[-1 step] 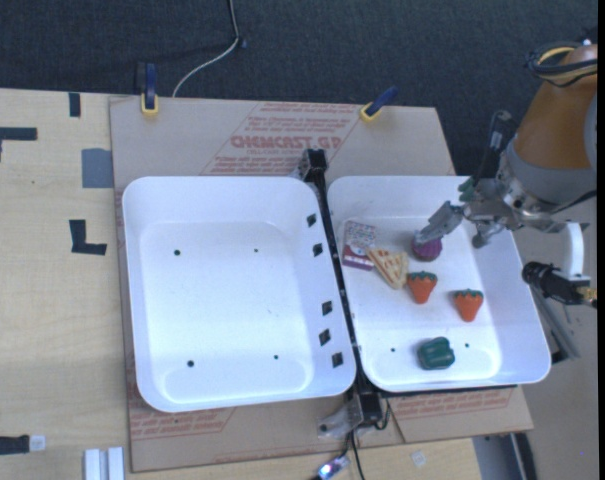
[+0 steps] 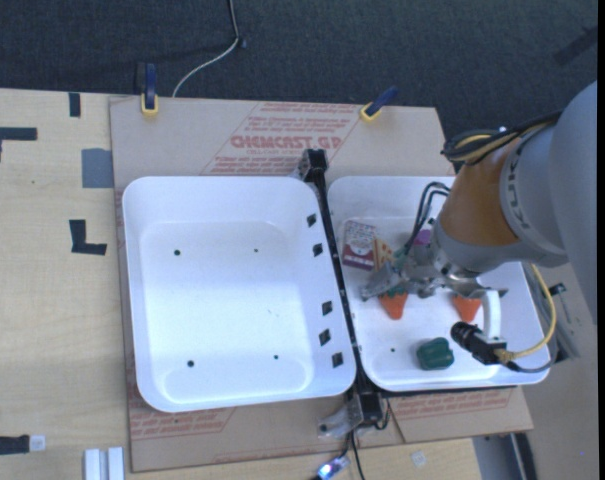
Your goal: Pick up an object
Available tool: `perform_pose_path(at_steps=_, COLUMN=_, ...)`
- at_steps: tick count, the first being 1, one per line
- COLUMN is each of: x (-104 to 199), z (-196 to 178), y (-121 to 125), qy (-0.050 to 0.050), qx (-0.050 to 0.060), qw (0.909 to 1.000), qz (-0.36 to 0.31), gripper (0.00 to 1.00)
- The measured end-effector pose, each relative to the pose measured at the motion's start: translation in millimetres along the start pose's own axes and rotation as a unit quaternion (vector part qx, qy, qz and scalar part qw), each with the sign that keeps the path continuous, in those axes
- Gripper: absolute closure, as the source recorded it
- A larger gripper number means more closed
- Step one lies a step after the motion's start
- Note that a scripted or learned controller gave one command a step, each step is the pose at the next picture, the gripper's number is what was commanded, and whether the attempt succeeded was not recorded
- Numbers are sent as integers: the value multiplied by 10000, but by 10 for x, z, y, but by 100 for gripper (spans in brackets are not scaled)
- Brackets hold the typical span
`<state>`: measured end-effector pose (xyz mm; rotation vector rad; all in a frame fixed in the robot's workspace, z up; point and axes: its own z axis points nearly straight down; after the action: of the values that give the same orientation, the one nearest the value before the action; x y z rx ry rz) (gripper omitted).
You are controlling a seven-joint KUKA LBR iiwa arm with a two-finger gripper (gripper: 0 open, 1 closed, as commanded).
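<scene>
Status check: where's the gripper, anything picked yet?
Gripper low in right bin, among the clutter. Orange cone just below it, small box to its left. Green object apart, near front wall. Grasp unconfirmed.

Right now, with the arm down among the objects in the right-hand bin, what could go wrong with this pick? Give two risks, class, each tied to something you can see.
1. The tool sits among crowded things: a small carton and an orange cone lie close together, so it may nudge one aside or catch two.
2. The cluster lies near the divider between the bins, so a pushed item could jam against it, while the green block stays apart and easier.
</scene>
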<state>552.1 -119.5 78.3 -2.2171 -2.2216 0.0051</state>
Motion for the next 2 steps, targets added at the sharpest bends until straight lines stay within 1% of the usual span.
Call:
perform_pose_path(at_steps=1, x=-21, z=-166, y=20, qy=-5, qx=-22, qw=10000, qz=9, gripper=100)
perform_pose_path(at_steps=2, x=365, z=-1125, y=546, qy=-1, qx=-74, qw=10000, qz=-25, gripper=100)
